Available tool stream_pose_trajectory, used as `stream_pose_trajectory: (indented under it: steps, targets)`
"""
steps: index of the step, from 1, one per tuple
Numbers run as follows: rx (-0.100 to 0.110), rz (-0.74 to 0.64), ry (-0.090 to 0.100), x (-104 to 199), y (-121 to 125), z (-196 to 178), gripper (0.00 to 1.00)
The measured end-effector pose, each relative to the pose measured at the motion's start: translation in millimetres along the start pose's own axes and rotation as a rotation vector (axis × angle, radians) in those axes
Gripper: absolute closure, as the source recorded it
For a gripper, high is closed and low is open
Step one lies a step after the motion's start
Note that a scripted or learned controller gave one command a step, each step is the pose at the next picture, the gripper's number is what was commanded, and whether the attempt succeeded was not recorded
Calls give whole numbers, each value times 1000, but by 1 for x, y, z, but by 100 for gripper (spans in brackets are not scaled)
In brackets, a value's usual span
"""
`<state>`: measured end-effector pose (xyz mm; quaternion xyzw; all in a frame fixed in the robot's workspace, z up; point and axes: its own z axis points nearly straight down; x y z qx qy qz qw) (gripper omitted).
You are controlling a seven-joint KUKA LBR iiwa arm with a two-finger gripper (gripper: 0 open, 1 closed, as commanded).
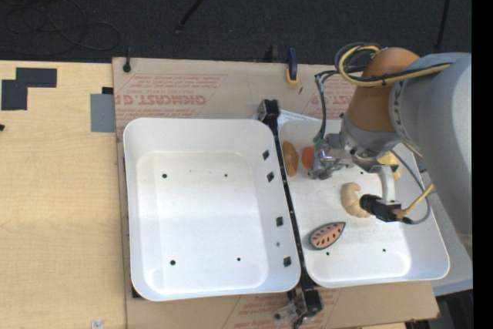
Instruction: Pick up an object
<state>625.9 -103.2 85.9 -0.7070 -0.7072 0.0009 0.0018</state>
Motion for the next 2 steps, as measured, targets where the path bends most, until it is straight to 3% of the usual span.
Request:
stream_pose_trajectory:
  steps: [1,2]
  targets:
    - [0,1,-1,-26,18,0,100]
    - [2,-3,0,21,17,1,100]
